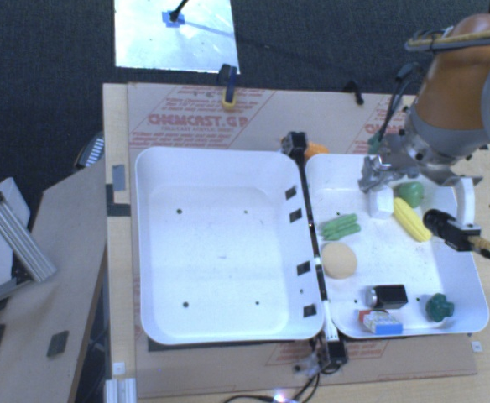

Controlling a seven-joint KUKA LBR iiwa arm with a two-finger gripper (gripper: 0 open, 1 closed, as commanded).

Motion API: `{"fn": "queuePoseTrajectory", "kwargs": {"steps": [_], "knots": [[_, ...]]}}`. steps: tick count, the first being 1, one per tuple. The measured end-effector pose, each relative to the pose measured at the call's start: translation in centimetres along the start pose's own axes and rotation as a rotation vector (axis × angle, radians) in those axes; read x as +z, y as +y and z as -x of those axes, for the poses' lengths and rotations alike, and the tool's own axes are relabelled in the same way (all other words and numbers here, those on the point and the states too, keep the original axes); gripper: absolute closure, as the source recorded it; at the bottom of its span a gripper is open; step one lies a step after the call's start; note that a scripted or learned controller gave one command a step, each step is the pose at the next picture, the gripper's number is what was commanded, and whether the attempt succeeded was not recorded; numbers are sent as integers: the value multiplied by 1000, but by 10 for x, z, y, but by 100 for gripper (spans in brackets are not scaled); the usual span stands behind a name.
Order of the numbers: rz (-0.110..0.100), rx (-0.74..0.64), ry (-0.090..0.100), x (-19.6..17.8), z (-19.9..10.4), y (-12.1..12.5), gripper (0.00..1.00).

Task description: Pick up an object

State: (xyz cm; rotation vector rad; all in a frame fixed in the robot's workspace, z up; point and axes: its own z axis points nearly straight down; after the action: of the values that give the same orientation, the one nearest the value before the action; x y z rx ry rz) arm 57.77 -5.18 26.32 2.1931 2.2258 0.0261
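gripper (379,177): over the right bin (471,313), can't tell its state
corn (411,219): just below-right of it
green beans (340,226): below-left

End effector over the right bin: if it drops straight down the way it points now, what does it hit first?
Most likely the small white block directly beneath the end effector, with the green piece and yellow corn just beside it. Height is hard to judge from this slanted view, so treat this as probable.

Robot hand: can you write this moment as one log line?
hand: over right bin, rear | nearest: corn, green block | held: nothing seen
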Motion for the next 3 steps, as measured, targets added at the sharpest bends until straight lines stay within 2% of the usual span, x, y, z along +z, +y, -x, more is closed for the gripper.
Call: {"fn": "queuePoseTrajectory", "kwargs": {"steps": [1, 2, 3], "knots": [[-2, 7, 0, -149, -15, 4, 100], [-4, 9, -1, -281, -16, 4, 100], [-22, 18, -1, -272, 44, -10, 100]]}}
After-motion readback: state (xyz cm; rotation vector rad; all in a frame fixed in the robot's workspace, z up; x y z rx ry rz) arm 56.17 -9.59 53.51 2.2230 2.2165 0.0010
